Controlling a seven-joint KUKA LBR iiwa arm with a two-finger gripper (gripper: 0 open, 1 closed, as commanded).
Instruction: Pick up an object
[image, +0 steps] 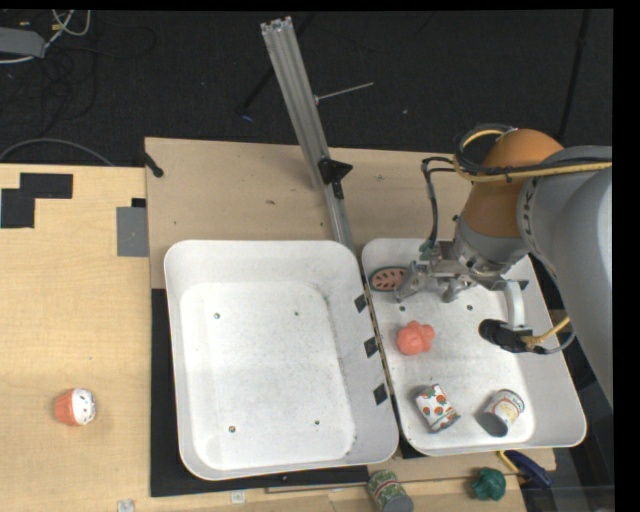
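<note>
Reaching in from the right, arm hangs gripper (432, 281) low over right bin (560, 425), near a brush-like thing (387, 278) at the rim. Finger state: can't tell, too cluttered. Red lump (415, 338) lies mid-bin; patterned can (435, 408) and tin (500, 411) nearer front, details blurry.

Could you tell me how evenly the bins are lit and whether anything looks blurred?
Camera view: the left bin is bright, with a soft shadow across its lower floor; the right bin is evenly lit; the pincer is small and slightly soft; the background above the bench is dark.
</note>
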